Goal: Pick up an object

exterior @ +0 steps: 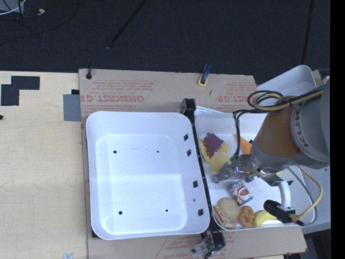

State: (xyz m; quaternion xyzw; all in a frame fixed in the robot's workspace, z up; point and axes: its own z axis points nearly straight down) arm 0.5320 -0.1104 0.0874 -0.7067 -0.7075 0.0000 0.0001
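i see the end effector low in the right bin; i can't tell its opening. a carton lies just below-right, purple toy just above.

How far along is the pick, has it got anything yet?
Nothing looks lifted yet. The hand is down in the right bin among the toy food, near the purple piece and the red-and-white carton. A grasp isn't visible. Gripping and lifting remain.
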